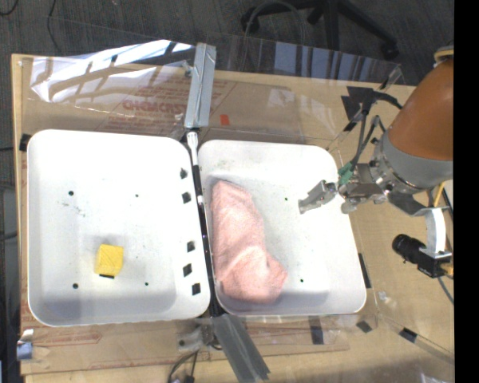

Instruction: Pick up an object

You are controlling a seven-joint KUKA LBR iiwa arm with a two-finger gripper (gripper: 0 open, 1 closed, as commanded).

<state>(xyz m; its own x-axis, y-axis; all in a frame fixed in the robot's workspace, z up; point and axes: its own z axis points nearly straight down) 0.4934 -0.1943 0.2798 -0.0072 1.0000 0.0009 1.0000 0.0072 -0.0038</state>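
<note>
Pink cloth (243, 242) is lying in the right bin (323, 294), against its left wall, running from mid-bin down to the front edge. Tool (313, 199) is hanging over the same bin's right side, up and to the right of the cloth, apart from it, nothing between its fingers; can't tell how wide it is standing. Arm (423, 118) is reaching in from the right, orange band above grey wrist. Yellow block (109, 260) is sitting in the left bin (48, 158), front-left area, well apart from the tool. The two bins are sitting side by side, touching along a middle seam with small black clips. Both are resting on a brown tabletop (263, 102) with clear plastic sheeting at the back. Dark carpet (104, 14) and a chair base (335, 6) are showing behind.
</note>
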